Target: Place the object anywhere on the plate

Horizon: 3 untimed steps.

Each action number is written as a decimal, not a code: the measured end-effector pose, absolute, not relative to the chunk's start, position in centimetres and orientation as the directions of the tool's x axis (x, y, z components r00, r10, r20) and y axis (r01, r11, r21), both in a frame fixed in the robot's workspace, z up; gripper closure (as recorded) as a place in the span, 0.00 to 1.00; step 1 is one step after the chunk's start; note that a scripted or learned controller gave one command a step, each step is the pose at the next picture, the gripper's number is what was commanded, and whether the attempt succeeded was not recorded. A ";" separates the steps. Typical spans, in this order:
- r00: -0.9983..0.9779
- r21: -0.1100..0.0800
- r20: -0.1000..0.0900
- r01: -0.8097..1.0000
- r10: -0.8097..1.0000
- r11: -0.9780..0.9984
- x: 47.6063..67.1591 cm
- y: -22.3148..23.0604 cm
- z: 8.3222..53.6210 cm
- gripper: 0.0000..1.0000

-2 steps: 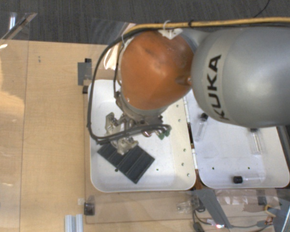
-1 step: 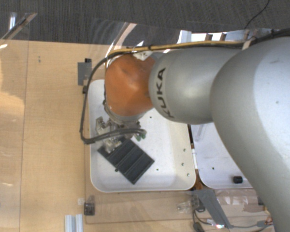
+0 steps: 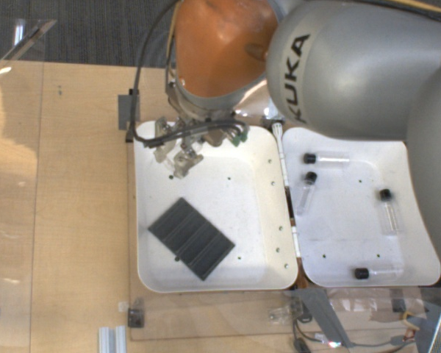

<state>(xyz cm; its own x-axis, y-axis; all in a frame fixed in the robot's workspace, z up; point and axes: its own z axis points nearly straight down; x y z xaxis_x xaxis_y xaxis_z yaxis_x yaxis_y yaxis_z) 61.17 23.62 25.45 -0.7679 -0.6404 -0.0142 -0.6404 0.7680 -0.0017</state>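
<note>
A dark grey ribbed plate (image 3: 191,239) lies flat and turned at an angle in the lower half of the left bin (image 3: 261,197). Several clear tubes with black caps lie in the right bin (image 3: 419,259); one tube (image 3: 325,159) is near its top left and another (image 3: 387,210) is towards its right side. My gripper (image 3: 181,160) hangs below the orange band of the arm over the upper left of the left bin, above and apart from the plate. Whether anything is held there is too unclear to tell.
The big grey arm (image 3: 353,57) covers the top right of the view and the upper edge of both bins. A black bracket (image 3: 126,112) stands at the left bin's top left corner. Bare wooden bench (image 3: 59,197) lies to the left.
</note>
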 end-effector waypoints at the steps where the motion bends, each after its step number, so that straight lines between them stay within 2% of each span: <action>1: -0.809 -0.001 -0.016 -0.588 -0.588 0.809 67.0 23.0 33.7 1.00; 2: -0.513 -0.005 -0.013 -0.858 -0.858 0.513 66.9 23.6 33.8 1.00; 3: -0.403 -0.003 -0.008 -0.915 -0.915 0.403 61.4 22.8 25.9 1.00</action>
